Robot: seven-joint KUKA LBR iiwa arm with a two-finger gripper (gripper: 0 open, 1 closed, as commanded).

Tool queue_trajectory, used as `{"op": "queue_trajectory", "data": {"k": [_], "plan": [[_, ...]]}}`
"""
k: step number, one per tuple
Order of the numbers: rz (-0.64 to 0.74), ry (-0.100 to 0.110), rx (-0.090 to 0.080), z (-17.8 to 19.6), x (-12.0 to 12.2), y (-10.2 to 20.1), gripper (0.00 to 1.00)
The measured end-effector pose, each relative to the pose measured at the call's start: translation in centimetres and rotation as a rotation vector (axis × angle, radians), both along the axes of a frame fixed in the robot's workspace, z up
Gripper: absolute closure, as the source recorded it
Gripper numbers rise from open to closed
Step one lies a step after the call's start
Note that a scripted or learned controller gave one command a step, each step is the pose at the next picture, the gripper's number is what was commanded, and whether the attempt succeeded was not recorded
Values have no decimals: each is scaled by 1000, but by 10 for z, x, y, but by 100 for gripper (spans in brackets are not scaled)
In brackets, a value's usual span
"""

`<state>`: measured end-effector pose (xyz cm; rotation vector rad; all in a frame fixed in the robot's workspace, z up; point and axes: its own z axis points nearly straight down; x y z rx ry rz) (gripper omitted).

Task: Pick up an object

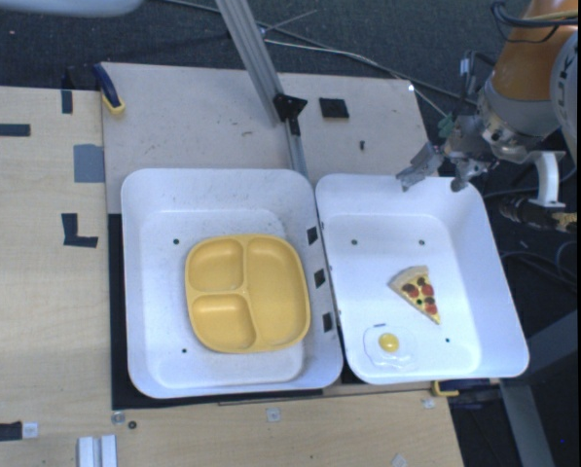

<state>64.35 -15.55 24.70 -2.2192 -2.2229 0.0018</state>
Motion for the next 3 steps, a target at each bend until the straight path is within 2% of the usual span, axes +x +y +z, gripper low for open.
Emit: {"op": "queue_trajectory", "data": {"k": [3], "plan": [[0,4,0,-142,-12,11,0]]}}
